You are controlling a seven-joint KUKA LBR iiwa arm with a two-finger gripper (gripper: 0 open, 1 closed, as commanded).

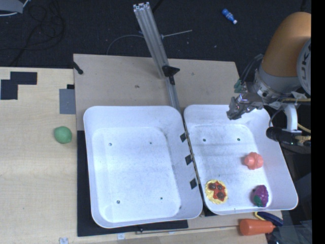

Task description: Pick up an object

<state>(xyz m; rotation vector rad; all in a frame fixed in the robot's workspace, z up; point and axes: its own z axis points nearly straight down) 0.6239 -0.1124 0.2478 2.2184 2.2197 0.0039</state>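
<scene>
The right bin [213, 117] holds three small objects along its near side: a pink lump [253, 160], a purple grape-like piece with a green tip [260, 195], and a yellow disc with red and dark spots [217, 191]. My gripper [235, 111] hangs over the far right corner of that bin, well above and behind the pink lump. Nothing shows between its fingertips. The grey arm with its orange band [289, 39] comes in from the right.
The left bin [96, 121] lies beside the right one. A green ball [63, 134] rests on the bench to the left. An orange carrot-like object [256, 226] lies in front of the right bin. A metal rail [155, 39] slants behind the bins.
</scene>
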